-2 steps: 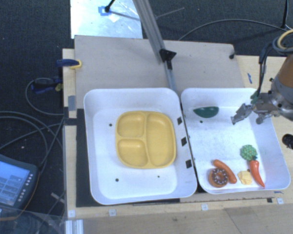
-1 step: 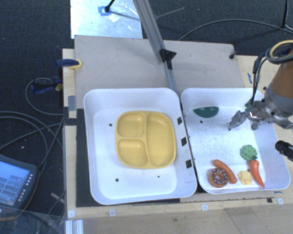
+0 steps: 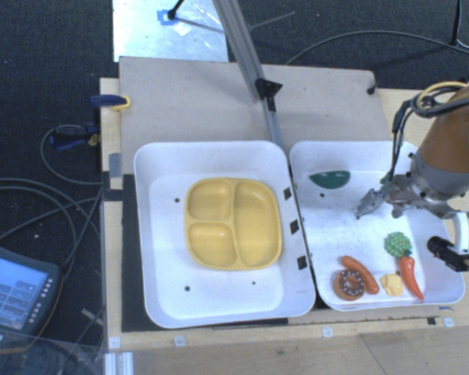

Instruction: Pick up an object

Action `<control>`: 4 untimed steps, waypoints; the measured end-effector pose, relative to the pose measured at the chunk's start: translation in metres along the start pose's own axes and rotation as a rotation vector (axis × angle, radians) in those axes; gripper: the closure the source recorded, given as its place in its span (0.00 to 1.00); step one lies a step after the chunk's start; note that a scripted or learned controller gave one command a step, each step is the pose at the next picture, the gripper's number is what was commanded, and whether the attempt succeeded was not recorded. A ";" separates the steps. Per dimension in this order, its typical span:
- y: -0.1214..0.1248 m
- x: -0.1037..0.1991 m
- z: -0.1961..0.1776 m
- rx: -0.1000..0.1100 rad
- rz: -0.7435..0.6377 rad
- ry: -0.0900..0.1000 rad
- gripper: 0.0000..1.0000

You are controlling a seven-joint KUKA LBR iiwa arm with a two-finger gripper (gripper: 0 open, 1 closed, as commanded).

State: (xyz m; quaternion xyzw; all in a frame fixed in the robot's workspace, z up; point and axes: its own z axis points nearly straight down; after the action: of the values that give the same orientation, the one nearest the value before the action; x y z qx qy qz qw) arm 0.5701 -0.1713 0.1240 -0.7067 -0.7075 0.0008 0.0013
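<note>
The arm [image 3: 453, 143] enters from the right edge of the frame, its orange band above the wrist at centre right. The gripper [image 3: 367, 206] hangs over the upper middle of the right bin [image 3: 305, 209]. Finger state: cannot be told from this view; nothing is visible between the fingers.

Contents of the right bin:
- a dark green bowl [image 3: 330, 180] near the upper left of that bin, left of the gripper and apart from it
- a broccoli piece [image 3: 398, 244] and a carrot [image 3: 410, 276] at lower right, the carrot just below the broccoli
- a sausage [image 3: 359, 273], a chocolate doughnut [image 3: 349, 286] and a small yellow piece [image 3: 392, 285] along the lower edge, the sausage touching the doughnut

The left bin [image 3: 156, 233] holds a yellow divided plate [image 3: 233, 223] at its centre, lying flat
</note>
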 end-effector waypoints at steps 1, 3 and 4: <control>0.002 0.000 -0.013 -0.007 0.001 -0.001 1.00; 0.001 -0.002 -0.131 -0.011 -0.005 -0.003 1.00; 0.015 0.052 -0.138 -0.007 -0.010 0.001 1.00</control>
State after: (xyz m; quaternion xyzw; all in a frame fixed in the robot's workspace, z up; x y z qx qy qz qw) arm 0.5856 -0.1195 0.2621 -0.7030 -0.7112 -0.0020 -0.0008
